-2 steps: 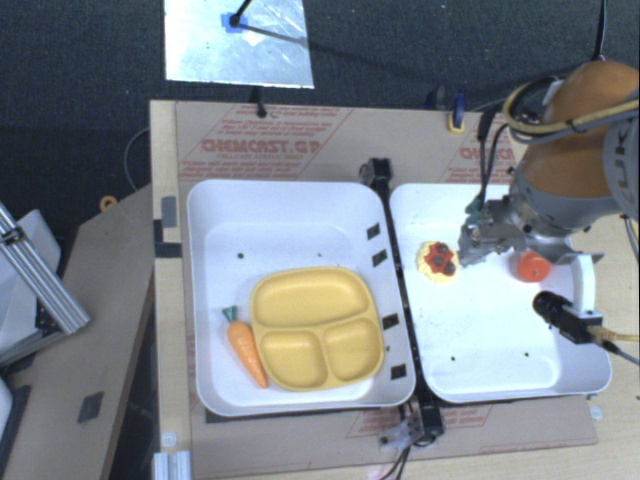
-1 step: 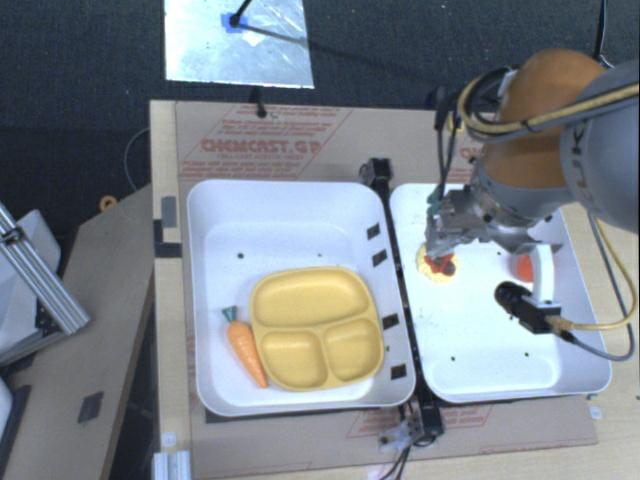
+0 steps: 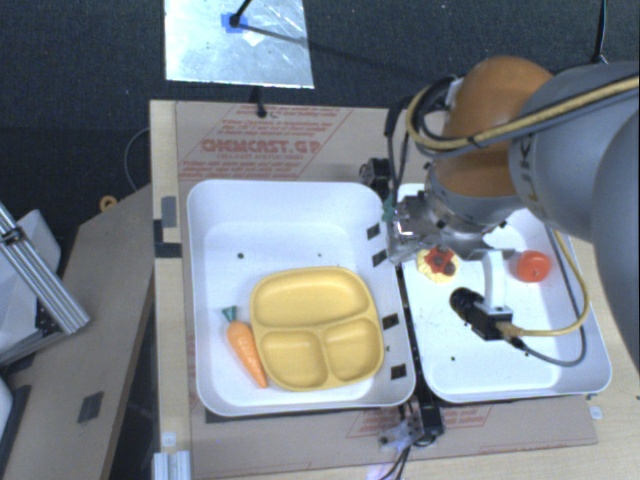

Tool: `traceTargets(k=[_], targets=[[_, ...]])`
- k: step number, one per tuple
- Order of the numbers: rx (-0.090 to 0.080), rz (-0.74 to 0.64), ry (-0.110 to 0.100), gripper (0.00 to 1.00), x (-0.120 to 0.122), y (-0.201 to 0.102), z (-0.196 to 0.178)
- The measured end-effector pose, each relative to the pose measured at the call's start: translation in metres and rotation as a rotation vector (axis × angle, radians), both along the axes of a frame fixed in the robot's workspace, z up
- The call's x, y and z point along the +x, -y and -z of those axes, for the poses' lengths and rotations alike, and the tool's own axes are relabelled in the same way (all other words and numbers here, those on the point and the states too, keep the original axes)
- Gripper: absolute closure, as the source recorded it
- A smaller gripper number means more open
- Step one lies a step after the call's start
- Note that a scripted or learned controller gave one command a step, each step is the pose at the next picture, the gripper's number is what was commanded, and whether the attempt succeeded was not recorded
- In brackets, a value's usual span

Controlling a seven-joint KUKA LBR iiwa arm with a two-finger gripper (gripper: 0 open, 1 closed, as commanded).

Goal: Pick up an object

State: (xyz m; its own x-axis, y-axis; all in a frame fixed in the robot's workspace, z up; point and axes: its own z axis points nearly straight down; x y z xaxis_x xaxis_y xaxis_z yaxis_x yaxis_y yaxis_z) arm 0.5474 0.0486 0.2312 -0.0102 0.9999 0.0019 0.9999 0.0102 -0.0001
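Small yellow-and-red object (image 3: 438, 262), rounded, with darker red patches on its top; it lies on the floor of the right bin (image 3: 560, 373) near that bin's inner wall, toward the far side. A second candidate, an orange-red round piece (image 3: 532, 265) with a paler top, sits just beside it nearer the counter's right edge, apart from it.

Arm (image 3: 560, 138) enters from the right, grey, with the orange band bulging above the wrist; yellow and black cables loop around it. The wrist points down over the far inner corner of the right bin. Gripper (image 3: 425, 243) hangs directly above the yellow-and-red object (fingers hidden under the wrist body, so how wide they stand, or whether they have hold of anything, cannot be told). A black cable plug (image 3: 480, 313) dangles lower, over the middle of the right bin.

Left bin (image 3: 300, 203): a yellow three-compartment tray (image 3: 315, 323) lying flat, nothing in its compartments, and a carrot (image 3: 245, 350) with a green tip, touching the tray's left edge. The two bins sit side by side on a cardboard sheet (image 3: 265, 138) printed in red, on the counter (image 3: 100, 258).
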Motion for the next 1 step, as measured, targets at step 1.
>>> traceTargets(k=[1], targets=[[0.0,0.0,0.0,1.0,-0.0038,-0.0517,0.0088]])
